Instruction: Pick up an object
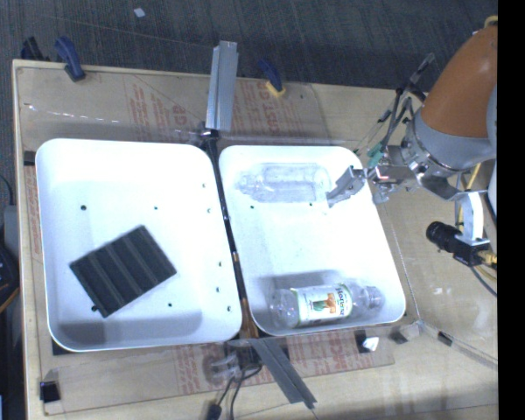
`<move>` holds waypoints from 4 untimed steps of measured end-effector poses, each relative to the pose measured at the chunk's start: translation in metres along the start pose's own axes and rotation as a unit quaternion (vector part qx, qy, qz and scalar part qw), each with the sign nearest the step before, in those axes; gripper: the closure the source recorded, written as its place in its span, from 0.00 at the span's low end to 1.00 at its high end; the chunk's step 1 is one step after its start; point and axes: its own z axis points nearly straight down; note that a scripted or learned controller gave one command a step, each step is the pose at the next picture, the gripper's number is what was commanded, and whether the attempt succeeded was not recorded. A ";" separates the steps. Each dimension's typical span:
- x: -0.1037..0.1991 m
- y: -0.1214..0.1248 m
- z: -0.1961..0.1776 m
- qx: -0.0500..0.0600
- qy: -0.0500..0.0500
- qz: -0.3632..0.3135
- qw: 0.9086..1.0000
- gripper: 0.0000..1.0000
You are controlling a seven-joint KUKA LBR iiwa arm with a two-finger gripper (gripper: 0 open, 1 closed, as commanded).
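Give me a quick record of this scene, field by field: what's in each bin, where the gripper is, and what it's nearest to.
left bin: one dark ribbed panel, lying flat and angled
right bin: two clear plastic bottles, both on their sides
far bottle: no label visible, near the back wall
near bottle: has a label, against the front wall
gripper: over the back right of the right bin
nearest thing: far bottle, just beside the gripper
holding anything: nothing seen between the fingers
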 end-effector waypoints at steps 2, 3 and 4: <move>-0.011 -0.065 0.003 -0.003 -0.001 -0.061 0.998 0.00; -0.009 -0.049 0.041 0.000 0.000 -0.168 0.986 0.00; -0.010 -0.065 0.089 -0.001 0.000 -0.349 0.937 0.00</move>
